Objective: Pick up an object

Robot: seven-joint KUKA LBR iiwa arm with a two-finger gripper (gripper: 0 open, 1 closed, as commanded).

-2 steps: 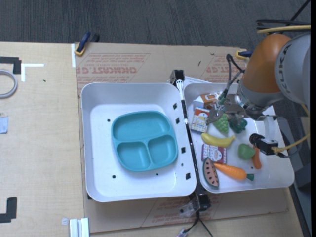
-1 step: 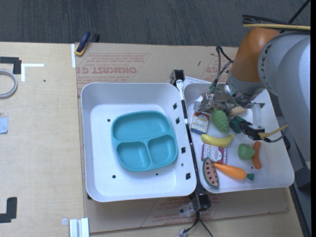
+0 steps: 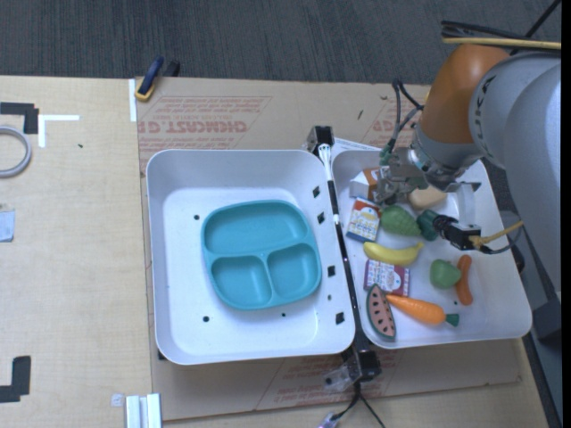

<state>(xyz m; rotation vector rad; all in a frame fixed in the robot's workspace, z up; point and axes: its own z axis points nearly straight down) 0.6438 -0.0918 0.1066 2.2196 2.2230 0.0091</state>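
Observation:
My gripper (image 3: 389, 185) is low over the back of the right bin (image 3: 500, 324), just above a green toy vegetable (image 3: 401, 222) and beside a beige piece (image 3: 429, 199). Nothing can be seen held in it. Toy food lies in this bin: a yellow banana (image 3: 393, 253), an orange carrot (image 3: 417, 308), a watermelon slice (image 3: 381, 314), a green pepper (image 3: 443, 273), a small red-orange piece (image 3: 464, 280) and a small printed box (image 3: 362, 222). The arm's orange band (image 3: 464, 78) and grey body cover the bin's back right corner.
The left bin (image 3: 169, 239) holds a teal divided plate (image 3: 261, 254). A pink printed card (image 3: 393, 280) lies under the banana. A cable (image 3: 495, 234) runs from the wrist over the right bin. Brown cardboard (image 3: 205, 119) lies under both bins.

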